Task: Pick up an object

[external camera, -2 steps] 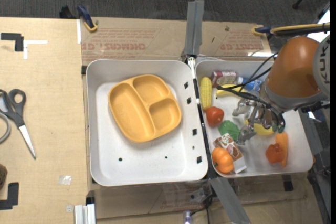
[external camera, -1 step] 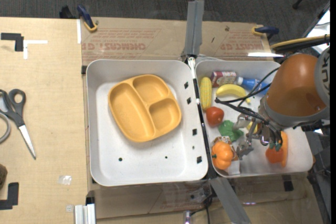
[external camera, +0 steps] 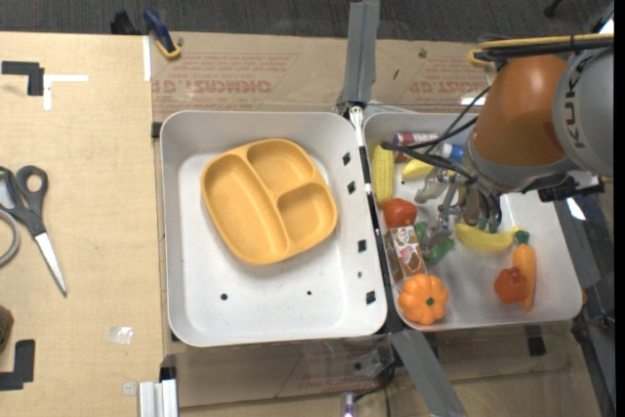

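The right bin (external camera: 562, 308) holds several toy foods: a corn cob (external camera: 383, 169), a red tomato (external camera: 398, 212), a printed packet (external camera: 406, 249), an orange pumpkin (external camera: 423, 298), a banana (external camera: 485, 236), a carrot (external camera: 525, 269) and a red piece (external camera: 509, 285) beside it. My gripper (external camera: 465, 210) reaches down into the middle of this bin, just above the banana and next to a green item (external camera: 437, 247). The arm's orange band (external camera: 522, 112) covers the bin's far right part. Nothing is visibly held.
The left bin (external camera: 186, 308) holds a yellow divided plate (external camera: 270, 198). Scissors (external camera: 34, 220) lie on the wooden bench at far left. A blue clamp (external camera: 161, 32) sits at the cardboard's back edge. A grey divider (external camera: 359, 54) runs between the bins.
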